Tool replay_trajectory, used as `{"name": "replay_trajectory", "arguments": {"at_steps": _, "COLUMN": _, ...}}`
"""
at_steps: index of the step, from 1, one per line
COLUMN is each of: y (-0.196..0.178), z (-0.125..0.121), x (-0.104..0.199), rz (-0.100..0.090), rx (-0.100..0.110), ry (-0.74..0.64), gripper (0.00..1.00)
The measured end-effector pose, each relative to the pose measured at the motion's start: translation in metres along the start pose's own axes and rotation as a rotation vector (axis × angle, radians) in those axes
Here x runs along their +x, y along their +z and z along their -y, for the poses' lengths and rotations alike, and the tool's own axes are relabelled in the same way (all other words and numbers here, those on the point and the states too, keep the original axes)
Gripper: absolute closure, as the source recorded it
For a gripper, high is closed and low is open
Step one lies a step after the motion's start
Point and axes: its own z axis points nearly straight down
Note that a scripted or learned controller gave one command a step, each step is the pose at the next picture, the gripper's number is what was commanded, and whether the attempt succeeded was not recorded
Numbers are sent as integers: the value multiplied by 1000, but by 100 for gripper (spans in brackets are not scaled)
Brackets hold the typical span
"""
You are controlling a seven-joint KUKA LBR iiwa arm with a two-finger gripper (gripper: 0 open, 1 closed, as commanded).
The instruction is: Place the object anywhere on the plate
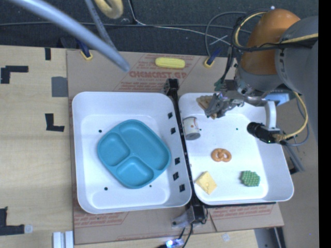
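Observation:
A blue divided plate [133,153] lies in the left white bin [83,138]. My gripper [219,107] is low over the back left part of the right bin [274,190]. It sits right at a small tan-brown object [205,102] there. I cannot make out whether that object is held. A small cylindrical can [191,127] lies near the divider. Nearer the front lie an orange pretzel [221,155], a yellow wedge [206,182] and a green knobbly piece [250,178].
A yellow oblong object [169,62] rests on the cardboard behind the bins. Black clips [171,87] run along the ridge between the bins. Cables [269,130] and a black fitting hang at the arm's right side. A grey pole [62,14] crosses the top left.

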Motion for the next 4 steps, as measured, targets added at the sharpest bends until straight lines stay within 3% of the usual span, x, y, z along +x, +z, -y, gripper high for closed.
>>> {"name": "replay_trajectory", "arguments": {"at_steps": 3, "y": 11, "z": 63, "x": 148, "rz": 0, "rx": 2, "ry": -1, "gripper": 100}}
{"name": "replay_trajectory", "arguments": {"at_steps": 4, "y": -1, "z": 90, "x": 206, "rz": -2, "rx": 1, "ry": -4, "gripper": 100}}
